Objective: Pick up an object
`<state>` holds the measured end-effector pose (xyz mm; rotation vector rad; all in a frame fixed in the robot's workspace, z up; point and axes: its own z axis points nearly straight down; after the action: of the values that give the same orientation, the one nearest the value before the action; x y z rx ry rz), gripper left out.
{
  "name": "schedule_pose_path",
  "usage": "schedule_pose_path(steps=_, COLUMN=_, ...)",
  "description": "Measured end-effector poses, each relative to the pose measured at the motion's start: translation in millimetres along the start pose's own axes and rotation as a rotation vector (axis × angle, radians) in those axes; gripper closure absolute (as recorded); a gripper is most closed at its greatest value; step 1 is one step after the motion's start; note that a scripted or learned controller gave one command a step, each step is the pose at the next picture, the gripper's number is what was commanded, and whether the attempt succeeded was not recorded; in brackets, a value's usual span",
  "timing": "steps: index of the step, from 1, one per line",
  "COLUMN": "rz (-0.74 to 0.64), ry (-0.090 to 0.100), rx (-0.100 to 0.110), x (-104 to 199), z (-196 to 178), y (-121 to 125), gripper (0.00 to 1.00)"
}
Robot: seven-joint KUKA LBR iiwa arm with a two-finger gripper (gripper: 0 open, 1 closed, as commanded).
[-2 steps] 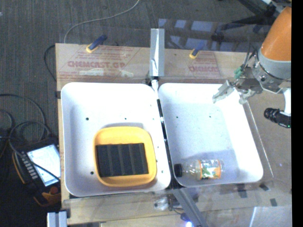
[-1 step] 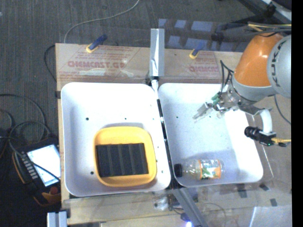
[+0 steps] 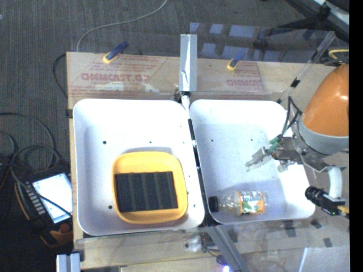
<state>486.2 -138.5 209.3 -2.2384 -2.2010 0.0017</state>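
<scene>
Bottle (image 3: 241, 202) lies on its side along the right bin's (image 3: 227, 118) front wall. Your gripper (image 3: 258, 158) hangs above the bin floor near its right edge, jaws spread apart and holding nothing; bring it forward, straddle the bottle's width, then close.

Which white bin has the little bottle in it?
The right bin, the one under the tool. A small clear bottle lies on its side there; the left bin holds a yellow container.

Dark grey carpet floor (image 3: 34, 16); cables (image 3: 122, 22) trailing; office chair base (image 3: 300, 10) top right.
</scene>
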Motion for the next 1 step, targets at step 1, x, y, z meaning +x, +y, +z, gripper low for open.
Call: schedule_pose_path(steps=1, rz=-0.087, ry=0.000, rx=0.001, x=-6.2, z=67.5, y=-2.6, gripper=0.00)
